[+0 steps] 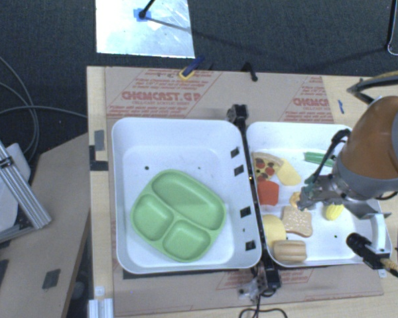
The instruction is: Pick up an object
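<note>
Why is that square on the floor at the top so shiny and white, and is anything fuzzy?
In the camera view, the silvery reflective square sheet on the dark floor bounces light back as glare, washing it nearly white. The two shallow white bins also look bright. The small toy foods look soft, and the orange-banded grey arm looks slightly blurred at its edges.

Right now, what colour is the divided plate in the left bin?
Light green; the divided plate shows clearly in the camera view.

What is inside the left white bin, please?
The left bin holds one green divided plate with three compartments. Whatever lies under the plate is covered.
</note>
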Motion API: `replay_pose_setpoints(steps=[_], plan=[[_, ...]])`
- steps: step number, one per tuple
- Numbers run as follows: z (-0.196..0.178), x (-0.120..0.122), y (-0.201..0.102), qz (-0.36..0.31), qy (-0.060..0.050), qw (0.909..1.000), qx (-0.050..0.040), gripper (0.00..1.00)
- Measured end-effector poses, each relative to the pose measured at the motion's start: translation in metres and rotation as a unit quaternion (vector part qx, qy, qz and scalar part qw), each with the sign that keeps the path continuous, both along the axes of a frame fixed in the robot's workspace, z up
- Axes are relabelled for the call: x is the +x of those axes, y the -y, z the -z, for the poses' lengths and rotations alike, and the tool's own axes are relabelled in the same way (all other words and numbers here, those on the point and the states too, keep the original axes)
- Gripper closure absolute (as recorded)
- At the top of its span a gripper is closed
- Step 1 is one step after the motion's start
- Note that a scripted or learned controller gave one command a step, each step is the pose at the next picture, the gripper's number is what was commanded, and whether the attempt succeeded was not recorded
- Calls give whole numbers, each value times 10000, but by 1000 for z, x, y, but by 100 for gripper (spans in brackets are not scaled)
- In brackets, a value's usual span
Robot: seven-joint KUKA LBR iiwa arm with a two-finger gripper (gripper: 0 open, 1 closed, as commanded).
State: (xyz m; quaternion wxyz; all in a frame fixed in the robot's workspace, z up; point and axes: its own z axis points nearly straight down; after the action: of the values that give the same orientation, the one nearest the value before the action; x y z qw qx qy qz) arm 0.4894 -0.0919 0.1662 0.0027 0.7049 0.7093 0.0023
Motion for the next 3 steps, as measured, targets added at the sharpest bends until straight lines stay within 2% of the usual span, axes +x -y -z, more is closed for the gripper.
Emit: replay_pose_setpoints(steps=[1, 2, 3], plan=[[43, -3, -2, 22, -41, 10000, 7, 100], [41, -3, -2, 23, -31, 10000, 4, 0], [80, -1, 6, 26, -15, 10000, 14, 0]])
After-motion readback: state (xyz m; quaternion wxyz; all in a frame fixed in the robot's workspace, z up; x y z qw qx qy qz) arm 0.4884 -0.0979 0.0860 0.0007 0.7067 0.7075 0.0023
